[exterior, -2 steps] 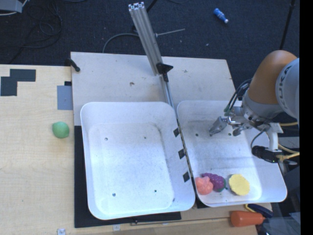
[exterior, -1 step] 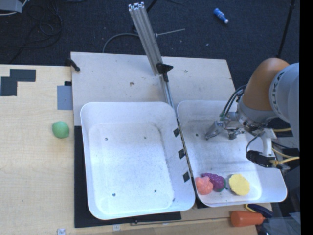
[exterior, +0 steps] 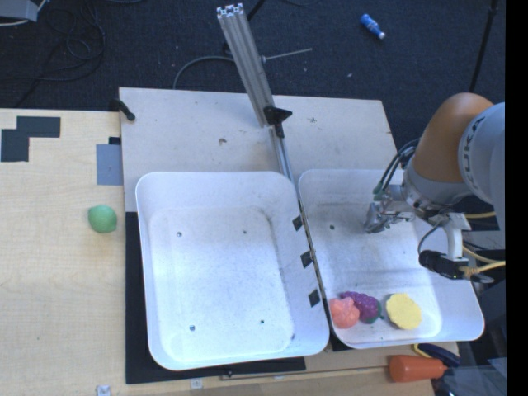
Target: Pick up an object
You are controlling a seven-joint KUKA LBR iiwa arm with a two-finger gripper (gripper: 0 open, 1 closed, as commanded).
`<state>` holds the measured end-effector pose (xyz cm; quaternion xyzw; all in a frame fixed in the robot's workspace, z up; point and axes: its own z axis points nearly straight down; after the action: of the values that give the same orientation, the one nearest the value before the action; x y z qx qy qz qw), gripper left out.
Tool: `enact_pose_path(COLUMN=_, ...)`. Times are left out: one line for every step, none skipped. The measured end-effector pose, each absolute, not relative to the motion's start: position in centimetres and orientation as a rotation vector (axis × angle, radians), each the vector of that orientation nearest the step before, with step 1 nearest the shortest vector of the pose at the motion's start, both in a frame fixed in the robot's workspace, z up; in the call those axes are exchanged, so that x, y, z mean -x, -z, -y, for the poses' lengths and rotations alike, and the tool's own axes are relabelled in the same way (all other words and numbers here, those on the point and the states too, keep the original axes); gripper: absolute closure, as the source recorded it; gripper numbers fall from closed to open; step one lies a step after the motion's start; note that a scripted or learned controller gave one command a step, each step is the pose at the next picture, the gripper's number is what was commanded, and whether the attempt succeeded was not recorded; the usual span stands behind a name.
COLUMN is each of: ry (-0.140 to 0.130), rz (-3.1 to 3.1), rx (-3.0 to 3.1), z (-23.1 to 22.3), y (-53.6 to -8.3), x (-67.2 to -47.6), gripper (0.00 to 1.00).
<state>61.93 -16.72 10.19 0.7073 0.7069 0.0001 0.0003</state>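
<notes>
Hand [exterior: 378, 223] mid right bin [exterior: 330, 190], unobstructed

From my remote view, the worktop [exterior: 49, 287] is pale wood on its left part, with a lighter board [exterior: 330, 134] laid across its middle and right. Two shallow white bins sit side by side on that board: the left bin [exterior: 219, 271] toward the worktop's centre, the right bin [exterior: 392, 258] toward its right edge, their inner rims touching. A small green ball [exterior: 102, 219] rests on the bare wood near the left edge, well apart from the bins. Dark rectangular patches [exterior: 33, 134] mark the wood at the far left corner. An orange object [exterior: 415, 367] lies at the near right corner, just beside the right bin.
</notes>
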Motion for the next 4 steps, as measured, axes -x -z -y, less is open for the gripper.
enact_pose_path(ry=-0.003, rz=-2.219, rx=-2.220, z=17.0, y=-14.5, x=-62.4, gripper=1.00)
enact_pose_path(ry=-0.004, rz=-2.218, rx=-2.218, z=16.9, y=-20.7, x=-62.8, gripper=1.00)
enact_pose_path(ry=-0.003, rz=-2.219, rx=-2.219, z=17.0, y=-25.1, x=-62.8, gripper=1.00)
enact_pose_path(ry=-0.001, rz=-2.227, rx=-2.218, z=11.0, y=-24.6, x=-62.0, gripper=1.00)
